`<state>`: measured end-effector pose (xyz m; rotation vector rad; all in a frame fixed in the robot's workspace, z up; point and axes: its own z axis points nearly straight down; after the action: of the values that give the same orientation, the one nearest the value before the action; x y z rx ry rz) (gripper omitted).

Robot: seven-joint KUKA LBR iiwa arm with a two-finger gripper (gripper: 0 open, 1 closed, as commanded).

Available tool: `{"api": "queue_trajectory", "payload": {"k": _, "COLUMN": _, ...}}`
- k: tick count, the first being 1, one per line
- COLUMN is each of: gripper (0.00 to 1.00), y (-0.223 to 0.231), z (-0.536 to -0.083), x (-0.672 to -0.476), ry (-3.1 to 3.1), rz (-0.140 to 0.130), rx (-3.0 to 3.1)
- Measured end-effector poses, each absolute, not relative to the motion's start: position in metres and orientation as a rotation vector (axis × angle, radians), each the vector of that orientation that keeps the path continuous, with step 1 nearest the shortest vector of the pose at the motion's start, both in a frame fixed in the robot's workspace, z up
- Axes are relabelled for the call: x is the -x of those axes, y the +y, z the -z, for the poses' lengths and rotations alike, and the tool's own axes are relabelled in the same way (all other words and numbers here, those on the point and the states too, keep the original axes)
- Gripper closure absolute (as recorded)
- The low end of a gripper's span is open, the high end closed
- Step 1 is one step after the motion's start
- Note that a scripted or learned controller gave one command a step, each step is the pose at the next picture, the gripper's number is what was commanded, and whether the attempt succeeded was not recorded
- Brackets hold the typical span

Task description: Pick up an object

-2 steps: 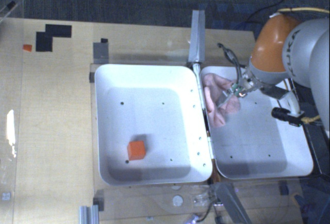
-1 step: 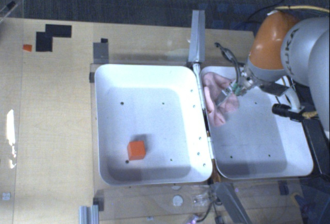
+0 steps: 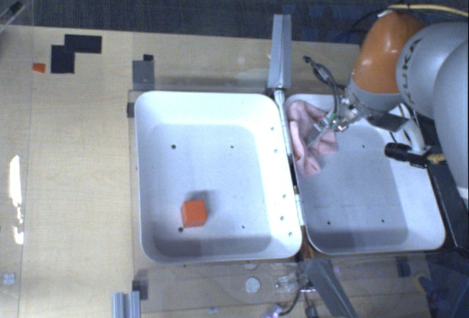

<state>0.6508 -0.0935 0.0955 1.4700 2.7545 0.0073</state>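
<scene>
A pink cloth (image 3: 303, 139) lies crumpled against the left wall of the right bin (image 3: 381, 236), near its far corner. My gripper (image 3: 324, 127) reaches down from the right onto the cloth's upper right part and touches it. An orange cube (image 3: 194, 213) rests on the floor of the left bin (image 3: 220, 119), toward its near left corner, far from the gripper.
A grey metal post (image 3: 280, 53) stands behind the divider between the two bins. Black blocks (image 3: 72, 50) and a small orange piece (image 3: 39, 68) lie on the bench at the far left, outside the bins.
</scene>
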Motion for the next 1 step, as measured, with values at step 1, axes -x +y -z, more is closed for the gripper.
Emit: {"api": "queue_trajectory", "payload": {"k": 1, "gripper": 1.0, "y": -0.0907, "z": -0.1091, "x": -0.6537, "ry": 2.751, "rz": -0.018, "rx": -1.461}}
